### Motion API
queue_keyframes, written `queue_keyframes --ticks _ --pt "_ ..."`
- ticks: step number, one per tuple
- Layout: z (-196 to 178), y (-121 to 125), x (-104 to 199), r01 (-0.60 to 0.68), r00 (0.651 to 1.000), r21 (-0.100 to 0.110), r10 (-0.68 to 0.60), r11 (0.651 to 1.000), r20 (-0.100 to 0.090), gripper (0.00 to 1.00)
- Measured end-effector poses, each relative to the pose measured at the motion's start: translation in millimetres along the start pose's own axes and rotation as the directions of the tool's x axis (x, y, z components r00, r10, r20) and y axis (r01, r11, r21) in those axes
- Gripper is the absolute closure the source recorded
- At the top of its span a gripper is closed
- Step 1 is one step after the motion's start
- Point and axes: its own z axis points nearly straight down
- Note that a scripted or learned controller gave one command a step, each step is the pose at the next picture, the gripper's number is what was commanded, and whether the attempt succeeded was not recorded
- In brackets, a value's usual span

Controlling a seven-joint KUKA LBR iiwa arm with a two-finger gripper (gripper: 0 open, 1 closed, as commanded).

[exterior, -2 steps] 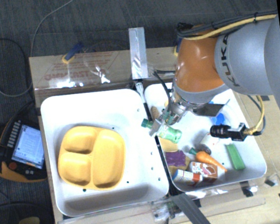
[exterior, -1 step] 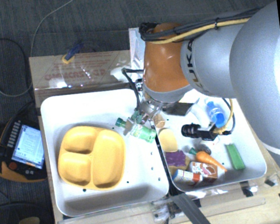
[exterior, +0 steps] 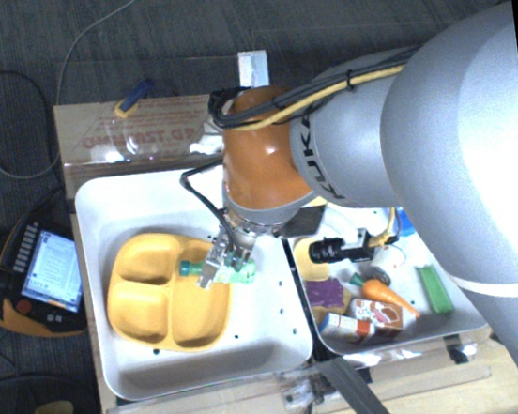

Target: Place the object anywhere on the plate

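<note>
A yellow divided plate (exterior: 161,290) lies in the left bin (exterior: 258,343). My gripper (exterior: 221,261) hangs over the plate's right edge. A small green and teal object (exterior: 240,272) sits right at the fingertips, over the plate's right rim. The fingers look closed around it, though the contact is partly hidden by the gripper body. The arm's orange band and grey links cover the top of the right bin.
The right bin (exterior: 463,321) holds a purple item (exterior: 324,292), a carrot (exterior: 387,294), a red and white carton (exterior: 368,319) and a green block (exterior: 433,288). A cardboard sheet (exterior: 136,132) lies behind the left bin. A teach pendant (exterior: 41,273) sits at the far left.
</note>
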Motion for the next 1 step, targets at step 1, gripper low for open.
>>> queue_keyframes --ticks 1 --pt "-0.1 0.1 0.0 0.0 1.0 -0.001 0.0 1.0 0.0 0.0"
